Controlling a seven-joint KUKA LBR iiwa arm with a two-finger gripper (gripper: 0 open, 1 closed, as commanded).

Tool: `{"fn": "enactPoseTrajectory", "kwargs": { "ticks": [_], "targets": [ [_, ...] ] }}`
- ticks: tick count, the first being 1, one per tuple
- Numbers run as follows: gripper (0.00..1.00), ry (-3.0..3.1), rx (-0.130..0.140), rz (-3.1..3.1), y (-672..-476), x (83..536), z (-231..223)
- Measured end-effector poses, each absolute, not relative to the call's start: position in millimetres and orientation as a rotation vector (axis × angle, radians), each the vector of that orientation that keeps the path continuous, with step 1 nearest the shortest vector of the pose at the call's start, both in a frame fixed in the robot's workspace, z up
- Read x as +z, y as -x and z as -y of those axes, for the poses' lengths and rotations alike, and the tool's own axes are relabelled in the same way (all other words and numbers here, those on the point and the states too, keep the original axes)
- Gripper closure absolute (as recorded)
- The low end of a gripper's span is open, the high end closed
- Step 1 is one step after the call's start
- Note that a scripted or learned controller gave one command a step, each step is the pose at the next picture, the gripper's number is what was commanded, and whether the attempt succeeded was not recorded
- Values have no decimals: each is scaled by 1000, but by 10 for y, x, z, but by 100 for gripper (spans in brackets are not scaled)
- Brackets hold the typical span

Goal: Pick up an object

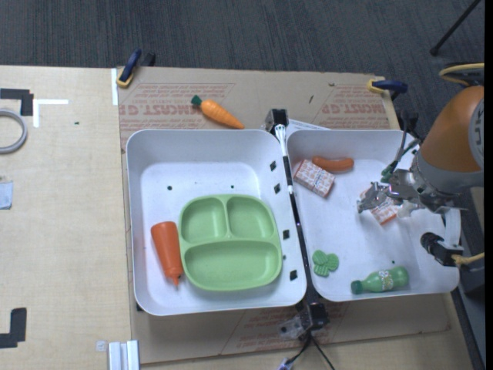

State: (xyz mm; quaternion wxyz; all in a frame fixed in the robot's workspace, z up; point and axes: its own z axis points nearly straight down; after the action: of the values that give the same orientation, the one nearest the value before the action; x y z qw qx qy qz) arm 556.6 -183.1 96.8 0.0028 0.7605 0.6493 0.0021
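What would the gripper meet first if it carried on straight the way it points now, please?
The gripper points toward the view's left and down into the right bin. Its tips sit at a small red-and-white item, probably the first contact; further left lies the patterned box. Depth is unclear.

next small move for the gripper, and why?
Probably lift straight up a little to test the grasp. The gripper sits low in the right bin, right at a small red-and-white item; whether that item is between its fingers can't be told.
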Motion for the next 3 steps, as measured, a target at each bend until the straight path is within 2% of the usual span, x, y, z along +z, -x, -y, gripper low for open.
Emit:
{"fn": "enactPoseTrajectory", "kwargs": {
  "ticks": [1,2,3],
  "targets": [
    [100,-2383,7,-2028,-5574,1074,1853],
    [0,-2383,6,-2029,-5574,1074,1853],
    [0,-2182,0,-2261,-5466,925,2057]
  ]
}}
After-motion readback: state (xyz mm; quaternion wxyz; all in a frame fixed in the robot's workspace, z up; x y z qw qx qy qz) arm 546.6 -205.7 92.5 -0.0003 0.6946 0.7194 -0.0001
